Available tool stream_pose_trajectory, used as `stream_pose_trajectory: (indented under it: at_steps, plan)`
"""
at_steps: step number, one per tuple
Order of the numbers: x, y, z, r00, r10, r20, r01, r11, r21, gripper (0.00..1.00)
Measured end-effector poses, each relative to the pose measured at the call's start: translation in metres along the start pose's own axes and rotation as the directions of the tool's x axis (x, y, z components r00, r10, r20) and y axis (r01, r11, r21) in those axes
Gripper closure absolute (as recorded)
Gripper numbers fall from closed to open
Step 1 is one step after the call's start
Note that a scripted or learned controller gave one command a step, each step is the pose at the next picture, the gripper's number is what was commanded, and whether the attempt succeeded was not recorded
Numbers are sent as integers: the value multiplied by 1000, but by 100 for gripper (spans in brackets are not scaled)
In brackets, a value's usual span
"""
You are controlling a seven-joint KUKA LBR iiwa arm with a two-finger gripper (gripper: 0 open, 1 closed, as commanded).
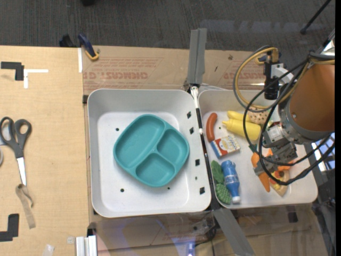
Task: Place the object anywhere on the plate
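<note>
A teal plate point(152, 150) with three compartments lies in the left white bin point(98, 143). The right bin point(298, 193) holds a red sausage point(211, 127), a yellow mustard bottle point(241, 127), a small red and white carton point(226, 146), a blue bottle point(230, 179), a green vegetable point(219, 181) and an orange carrot point(263, 178). The gripper point(269, 161) is down in the right bin's right half, over the carrot and other orange pieces. Cables and the wrist hide its fingertips.
Scissors point(16, 137) lie on the wooden bench at far left. A grey bar point(197, 57) stands behind the bins where they meet. Yellow and black cables point(256, 84) loop above the right bin. The arm's orange band point(319, 97) fills the right side.
</note>
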State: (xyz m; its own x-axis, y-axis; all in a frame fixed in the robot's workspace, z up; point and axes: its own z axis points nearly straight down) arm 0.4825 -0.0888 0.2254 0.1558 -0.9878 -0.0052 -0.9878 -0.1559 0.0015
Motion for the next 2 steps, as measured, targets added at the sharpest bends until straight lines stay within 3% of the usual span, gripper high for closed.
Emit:
stream_pose_trajectory:
  at_steps: [1,2]
  plan:
    - [-71,-73,13,986,-165,-1,165,986,1,100]
    - [-136,-130,-28,972,-234,-1,234,972,3,100]
